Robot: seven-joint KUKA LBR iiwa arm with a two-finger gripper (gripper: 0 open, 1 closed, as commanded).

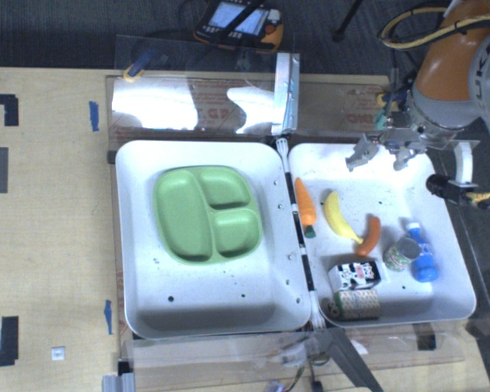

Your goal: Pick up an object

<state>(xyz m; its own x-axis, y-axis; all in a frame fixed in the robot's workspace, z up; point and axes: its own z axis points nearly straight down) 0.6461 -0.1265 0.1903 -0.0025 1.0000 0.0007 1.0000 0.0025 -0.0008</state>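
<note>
Two white bins sit side by side in the middle of the frame. The left bin [139,219] holds a green tray [206,212] with three rounded compartments, smooth and matte. The right bin [453,288] holds the small things: a carrot [305,205] along its left wall, a curved banana [340,216] just right of it, and a reddish sausage [370,233] touching the banana's lower end. Lower right lies a blue bottle [421,257] with a round can [402,253] against it. At the bin's bottom edge a black-and-white box [358,274] lies above a speckled sponge [358,303].

The arm [457,64] comes in from the upper right, grey and orange, its wrist bent down over the right bin's top edge. The gripper [384,153] hangs above the bin's bare upper part, fingers spread apart with nothing between them, well above the banana and apart from every object.

A clear plastic sheet [196,96] stands behind the bins, and a handheld screen [237,21] lies at top centre.
</note>
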